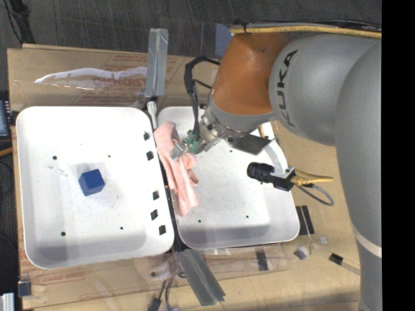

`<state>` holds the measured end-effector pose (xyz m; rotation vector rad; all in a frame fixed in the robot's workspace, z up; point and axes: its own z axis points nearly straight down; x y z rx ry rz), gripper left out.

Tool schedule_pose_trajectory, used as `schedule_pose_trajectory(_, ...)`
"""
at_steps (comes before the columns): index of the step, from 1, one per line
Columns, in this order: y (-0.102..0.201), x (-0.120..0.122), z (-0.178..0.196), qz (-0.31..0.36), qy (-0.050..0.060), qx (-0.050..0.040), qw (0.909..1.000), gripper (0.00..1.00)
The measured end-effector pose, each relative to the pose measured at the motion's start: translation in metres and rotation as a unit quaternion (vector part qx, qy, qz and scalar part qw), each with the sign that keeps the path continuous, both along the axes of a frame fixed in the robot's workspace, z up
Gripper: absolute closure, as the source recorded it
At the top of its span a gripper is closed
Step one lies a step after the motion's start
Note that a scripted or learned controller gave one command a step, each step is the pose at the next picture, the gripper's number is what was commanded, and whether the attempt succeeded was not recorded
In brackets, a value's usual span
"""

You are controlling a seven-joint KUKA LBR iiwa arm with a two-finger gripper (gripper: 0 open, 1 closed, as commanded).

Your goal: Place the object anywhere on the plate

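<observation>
Tool low over pink cloth, grip unclear, arm bent above right bin

- Two bins sit side by side on the table.
- A cube lies in the left bin.
- A cloth lies along the right bin's left wall, under the end effector.

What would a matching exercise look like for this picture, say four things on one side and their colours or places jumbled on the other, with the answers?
Things:
1. cube
2. cloth
3. band above the arm's wrist
4. gripper

Descriptions:
A. orange
B. blue, in the left bin
C. at the upper end of the cloth
D. pink, along the left wall of the right bin

Pairs: 1-B, 2-D, 3-A, 4-C
</observation>
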<state>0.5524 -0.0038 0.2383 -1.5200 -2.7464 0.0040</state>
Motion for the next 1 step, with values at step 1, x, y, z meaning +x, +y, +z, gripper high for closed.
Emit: schedule_pose_trajectory(1, 0.0443, -0.0072, 0.0025, 0.202, 0.001, 0.0007, 0.9794, 1.00)
